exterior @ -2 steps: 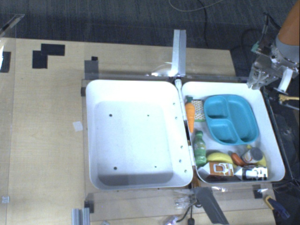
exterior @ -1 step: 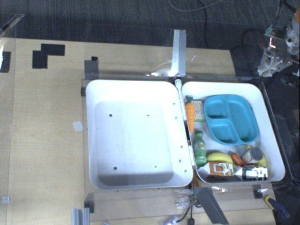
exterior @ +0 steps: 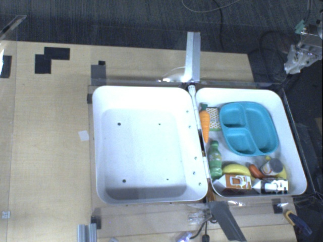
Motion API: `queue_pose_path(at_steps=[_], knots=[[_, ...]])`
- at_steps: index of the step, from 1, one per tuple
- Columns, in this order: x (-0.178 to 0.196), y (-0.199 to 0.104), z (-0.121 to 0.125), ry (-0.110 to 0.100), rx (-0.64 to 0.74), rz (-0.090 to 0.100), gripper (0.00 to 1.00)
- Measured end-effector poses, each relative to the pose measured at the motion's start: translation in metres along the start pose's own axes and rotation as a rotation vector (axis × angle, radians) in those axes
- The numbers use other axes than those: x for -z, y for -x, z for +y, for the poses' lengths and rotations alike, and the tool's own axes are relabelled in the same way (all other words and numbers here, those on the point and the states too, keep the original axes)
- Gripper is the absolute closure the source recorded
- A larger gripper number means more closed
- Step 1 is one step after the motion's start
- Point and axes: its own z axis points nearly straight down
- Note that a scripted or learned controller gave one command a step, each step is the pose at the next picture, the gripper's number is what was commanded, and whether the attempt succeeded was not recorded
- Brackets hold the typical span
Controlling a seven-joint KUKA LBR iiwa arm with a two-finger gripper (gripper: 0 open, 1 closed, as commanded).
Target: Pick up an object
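- Camera view: the end effector (exterior: 302,52) sat at the upper right, outside the bins, likely parked before a try; whether it was open or closed could not be told.
- The pickable things crowded the right bin (exterior: 295,150): a teal divided plate (exterior: 250,127), carrot (exterior: 204,121), green bottle (exterior: 215,158) and banana (exterior: 237,169).
- Small items at its front corner overlapped, hard to identify.

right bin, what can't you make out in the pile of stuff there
- Gripper: blurred at the camera view's upper right, so its state is unclear.
- Small items in the right bin, beside the banana: too small and crowded to name.
- Carton label: print too small to read.
- Patterned item: partly hidden under the blue divided tray.
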Motion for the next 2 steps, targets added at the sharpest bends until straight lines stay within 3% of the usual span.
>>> queue_pose_path(at_steps=[1, 2], knots=[[0.056, 0.0, 0.0, 0.001, 0.117, 0.0, 1.0], [-0.011, -0.046, -0.008, -0.003, 0.093, 0.001, 1.0]])
